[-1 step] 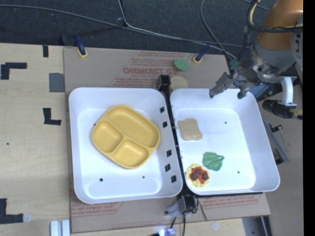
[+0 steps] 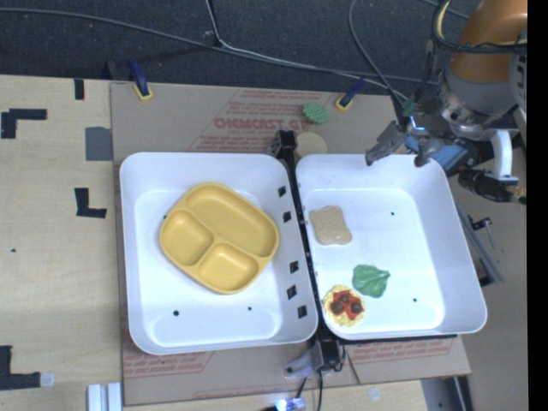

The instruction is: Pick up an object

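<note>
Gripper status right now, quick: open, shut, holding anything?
Gripper: open, fingers spread, nothing between them, above the back edge of the right bin.

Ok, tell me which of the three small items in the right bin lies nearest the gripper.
The tan bread slice. It lies farthest up the right bin, closest to the gripper; the green leaf and the pizza piece sit nearer the front edge.

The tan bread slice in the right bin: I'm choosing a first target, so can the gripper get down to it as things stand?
Probably yes. The bread slice lies flat with bare floor around it, apart from the green leaf. The gripper hangs open over the right bin's far edge, nothing between them.
</note>
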Action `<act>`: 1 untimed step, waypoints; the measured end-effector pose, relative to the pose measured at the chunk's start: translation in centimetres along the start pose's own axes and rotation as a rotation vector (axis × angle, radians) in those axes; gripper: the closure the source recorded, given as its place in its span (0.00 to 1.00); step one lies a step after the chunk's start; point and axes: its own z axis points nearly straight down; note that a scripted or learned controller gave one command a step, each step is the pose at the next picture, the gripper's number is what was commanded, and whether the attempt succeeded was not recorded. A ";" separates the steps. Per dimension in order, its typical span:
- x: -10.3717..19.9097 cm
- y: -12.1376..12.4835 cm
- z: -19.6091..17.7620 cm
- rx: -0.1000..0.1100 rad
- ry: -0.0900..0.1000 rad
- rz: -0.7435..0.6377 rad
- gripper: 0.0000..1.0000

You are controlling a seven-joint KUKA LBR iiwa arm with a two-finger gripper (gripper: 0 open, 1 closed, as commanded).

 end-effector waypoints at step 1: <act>-0.2 -0.6 6.3 0.006 0.000 0.001 0.00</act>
